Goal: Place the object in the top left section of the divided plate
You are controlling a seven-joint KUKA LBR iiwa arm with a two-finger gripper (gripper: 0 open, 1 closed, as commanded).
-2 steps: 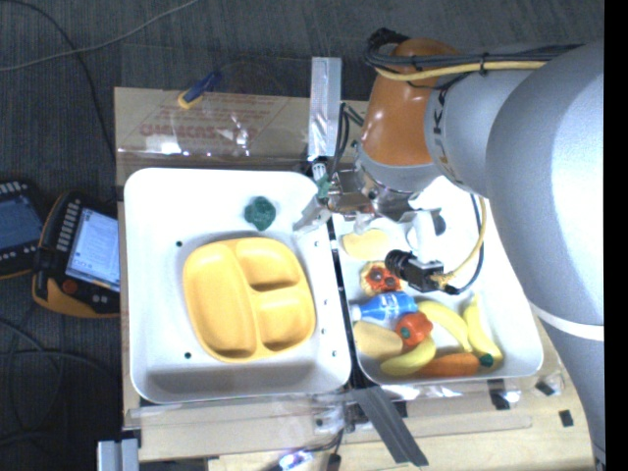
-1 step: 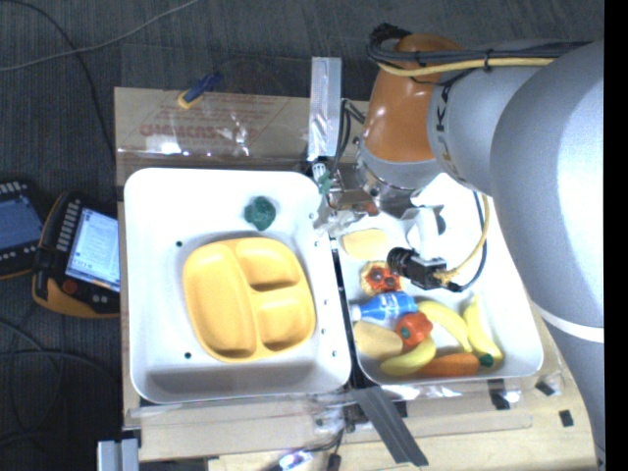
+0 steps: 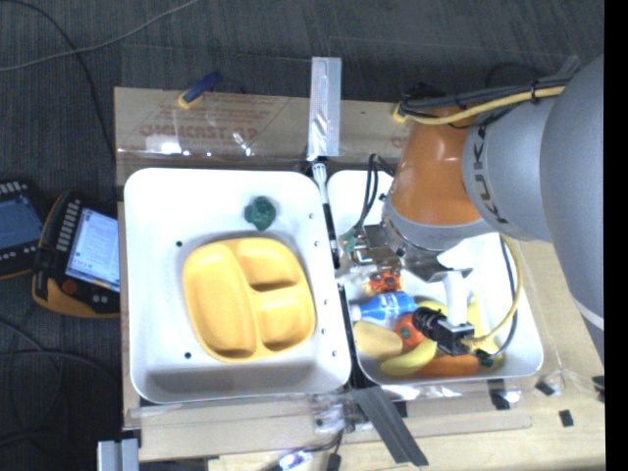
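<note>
Pick step judged in hand: gripper (image 3: 378, 263) seen low over toy pile (image 3: 392, 312) in right bin (image 3: 525, 346); open or closed cannot be told. Object judged somewhere in pile, none seen gripped. Next: firm hold needed, then carry to yellow plate (image 3: 250, 297) in left bin (image 3: 157, 214).

Partial "KU" lettering on grey arm (image 3: 510, 180), cardboard (image 3: 196, 118) print illegible

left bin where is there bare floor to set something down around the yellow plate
Bare floor: the left bin's upper left corner, the strip between the yellow plate and the left wall, and the strip below the plate. The plate's sections are bare too. A green object sits above the plate. The right bin is crowded.
</note>
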